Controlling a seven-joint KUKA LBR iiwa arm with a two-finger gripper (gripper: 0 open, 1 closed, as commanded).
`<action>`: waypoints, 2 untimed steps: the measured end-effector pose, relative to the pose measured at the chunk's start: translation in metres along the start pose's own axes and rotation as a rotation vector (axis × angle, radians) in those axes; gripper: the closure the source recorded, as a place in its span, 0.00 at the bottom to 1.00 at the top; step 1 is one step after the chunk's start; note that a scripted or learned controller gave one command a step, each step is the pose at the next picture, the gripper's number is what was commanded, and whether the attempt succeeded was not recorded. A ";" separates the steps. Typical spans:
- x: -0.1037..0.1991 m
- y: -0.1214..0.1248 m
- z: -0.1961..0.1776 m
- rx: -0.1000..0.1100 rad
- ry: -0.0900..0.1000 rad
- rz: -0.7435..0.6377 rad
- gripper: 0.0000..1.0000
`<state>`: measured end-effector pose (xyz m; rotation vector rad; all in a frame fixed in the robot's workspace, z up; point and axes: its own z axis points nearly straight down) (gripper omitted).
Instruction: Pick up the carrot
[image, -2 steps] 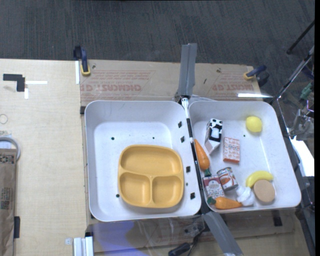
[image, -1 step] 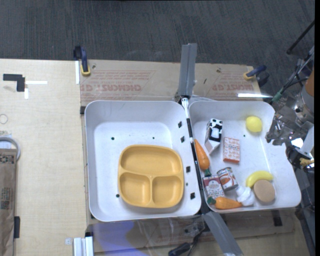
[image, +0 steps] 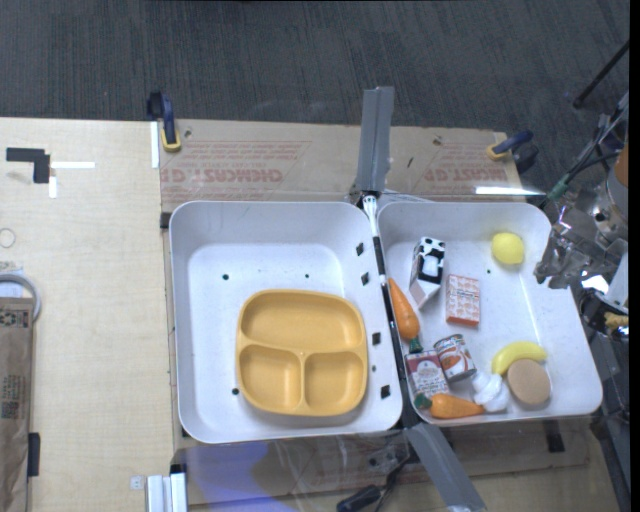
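The carrot (image: 404, 311) is seen at the right bin's (image: 566, 330) left wall, mid-frame. The gripper (image: 560, 262) is positioned well apart, over the bin's right rim; its grip state cannot be told.

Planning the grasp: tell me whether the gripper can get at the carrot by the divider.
Probably yes: the carrot lies uncovered from above, though tight against the bin wall, with the gripper waiting at the right rim.

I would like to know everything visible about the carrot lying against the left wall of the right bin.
The carrot is orange, smooth and looks like toy plastic, tapering to a point at its upper end. It lies flat and slightly slanted against the left wall of the right bin, just below the black-and-white carton. Its lower, thicker end comes close to the red packet. Nothing grips it.
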<state>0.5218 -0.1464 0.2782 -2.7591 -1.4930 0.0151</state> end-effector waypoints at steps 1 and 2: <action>-0.001 0.000 -0.008 0.003 -0.003 -0.001 1.00; -0.002 0.001 -0.015 0.007 -0.006 -0.001 1.00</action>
